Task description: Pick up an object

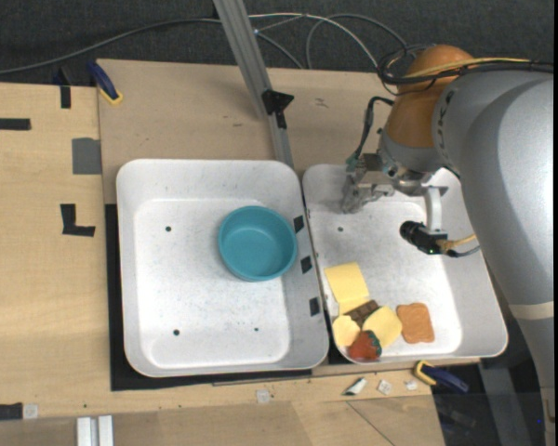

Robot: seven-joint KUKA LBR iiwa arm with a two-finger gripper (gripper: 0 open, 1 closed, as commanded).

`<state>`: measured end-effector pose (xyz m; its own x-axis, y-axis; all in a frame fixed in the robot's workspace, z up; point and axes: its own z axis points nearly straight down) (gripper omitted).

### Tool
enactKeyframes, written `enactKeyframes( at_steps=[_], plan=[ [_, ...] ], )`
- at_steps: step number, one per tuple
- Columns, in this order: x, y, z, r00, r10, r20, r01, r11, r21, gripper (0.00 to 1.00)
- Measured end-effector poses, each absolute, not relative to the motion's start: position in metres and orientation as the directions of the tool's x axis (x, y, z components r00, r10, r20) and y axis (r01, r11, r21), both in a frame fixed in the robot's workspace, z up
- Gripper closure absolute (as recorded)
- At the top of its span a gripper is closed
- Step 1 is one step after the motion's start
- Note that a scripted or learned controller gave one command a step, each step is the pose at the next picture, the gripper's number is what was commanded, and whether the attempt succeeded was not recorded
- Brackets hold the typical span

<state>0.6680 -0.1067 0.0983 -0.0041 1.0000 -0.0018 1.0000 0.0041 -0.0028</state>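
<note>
at about 1 o'clock of the view, the hand [356,196], low over the far part of the right bin [446,347], below the grey arm [502,156] with its orange band [428,72]. impossible to tell whether released or clenched, since too small and partly hidden by the wrist; nothing seen between it, and touching the bin floor or not also cannot be judged.

two white bins side by side on the wooden worktop [37,249]. in the left bin [149,342], near its middle and a little toward 3 o'clock, one blue bowl [256,242], upright, alone there.

in the right bin, at 5 o'clock of the view, a small group of food-like pieces, well apart from the hand: one pale yellow square block [346,284]; just beside it toward 6 o'clock two smaller yellow pieces [383,323], touching a dark brown piece [364,310]; one red piece [363,347] at the near rim; one orange-brown flat piece [415,322] at 3 o'clock of the group. counted so: three yellow, one brown, one red, one orange-brown.

one black part [420,235] with a cable, hanging from the wrist over the right bin, between the hand and the group.
</note>
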Motion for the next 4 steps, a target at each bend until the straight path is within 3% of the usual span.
enactKeyframes(
  at_steps=[2,4],
  plan=[
    [0.678,-0.109,0.211,-0.002,1.000,-0.001,1.000,0.002,0.005,1.00],
    [0.679,0.001,0.223,-0.007,1.000,0.002,1.000,0.007,0.001,1.00]
  ],
)
